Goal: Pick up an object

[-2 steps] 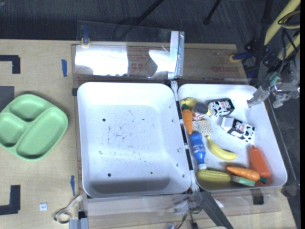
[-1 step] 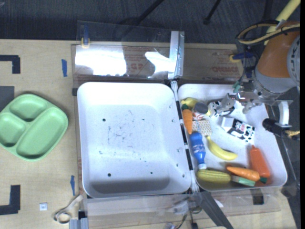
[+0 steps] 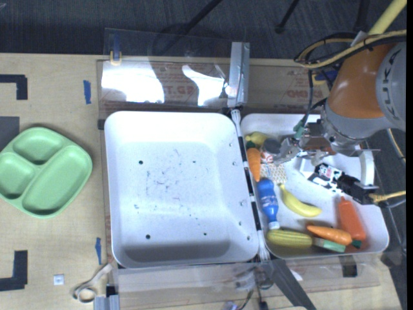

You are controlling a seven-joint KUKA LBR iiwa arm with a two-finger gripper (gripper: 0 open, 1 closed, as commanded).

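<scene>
My gripper (image 3: 288, 150) hangs low over the back left part of the right bin (image 3: 381, 241), with the arm coming in from the right. Just left of it lie an orange carrot (image 3: 253, 164) and a small yellow piece (image 3: 257, 138). A patterned packet (image 3: 278, 172) lies right under it. Nearer the front are a blue bottle (image 3: 268, 203), a yellow banana (image 3: 301, 205), a yellow-green corn cob (image 3: 289, 238), a second carrot (image 3: 329, 234) and a red-orange piece (image 3: 352, 218). I see nothing lifted by the gripper.
The left white bin (image 3: 122, 134) sits beside the right one, with a raised rim (image 3: 248, 192) between them. A green divided plate (image 3: 44, 171) rests on the bench at far left. A clear panel (image 3: 168, 76) stands behind the left bin.
</scene>
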